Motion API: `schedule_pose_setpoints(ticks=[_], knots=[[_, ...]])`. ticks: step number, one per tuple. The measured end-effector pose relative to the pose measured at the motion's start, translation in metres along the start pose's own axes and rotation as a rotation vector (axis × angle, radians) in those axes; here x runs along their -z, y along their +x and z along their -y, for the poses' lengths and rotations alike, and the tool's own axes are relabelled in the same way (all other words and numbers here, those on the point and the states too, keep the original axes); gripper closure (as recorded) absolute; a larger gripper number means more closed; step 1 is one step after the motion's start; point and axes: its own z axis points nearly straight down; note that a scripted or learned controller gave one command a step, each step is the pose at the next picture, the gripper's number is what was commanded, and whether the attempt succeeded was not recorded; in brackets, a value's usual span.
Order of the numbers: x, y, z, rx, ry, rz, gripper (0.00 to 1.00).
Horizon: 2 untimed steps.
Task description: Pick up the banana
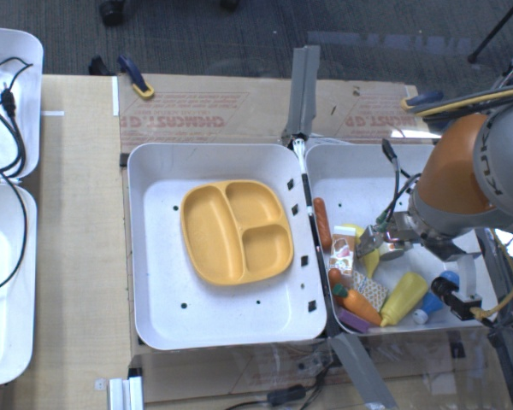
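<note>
Banana (369, 259) beneath claw (378, 244), partly hidden, long axis unclear

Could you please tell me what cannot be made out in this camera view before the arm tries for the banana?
- Banana: partly covered by the claw, so its full length and lie are hidden.
- Claw: too small and cluttered to tell its state.
- Right bin: its right part is hidden under the arm.
- Blue object: partly hidden behind the arm's hardware.
</note>
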Motion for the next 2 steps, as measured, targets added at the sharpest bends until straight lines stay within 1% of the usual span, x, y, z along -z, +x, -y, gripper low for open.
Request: schedule_pose_setpoints(ticks=[1,2], knots=[[0.005,-0.01,-0.026,0.319,0.005,-0.008,0.0],[0.019,-0.01,-0.03,0.318,-0.006,-0.007,1.0]])
